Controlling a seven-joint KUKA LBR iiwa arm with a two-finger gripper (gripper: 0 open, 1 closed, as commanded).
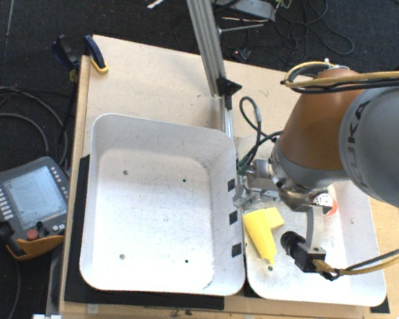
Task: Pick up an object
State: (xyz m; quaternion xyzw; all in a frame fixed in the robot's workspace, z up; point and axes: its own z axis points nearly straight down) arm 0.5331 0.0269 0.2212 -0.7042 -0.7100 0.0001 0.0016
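A yellow wedge-shaped object (261,231) lies in the right bin (359,283), close to its left wall, with its narrow end pointing toward the front. My gripper (255,192) hangs just above and behind the object's wide end, under the orange band of the arm. From this angle the wrist hides how the gripper meets the object. A small red and white thing (326,203) peeks out from beneath the arm further right in the same bin.
The left bin (100,177) sits beside the right one, with its wall directly left of the gripper. A slanted aluminium pole (207,33) comes down to the back of the bins. A teach pendant (26,200) lies off the bench at left.
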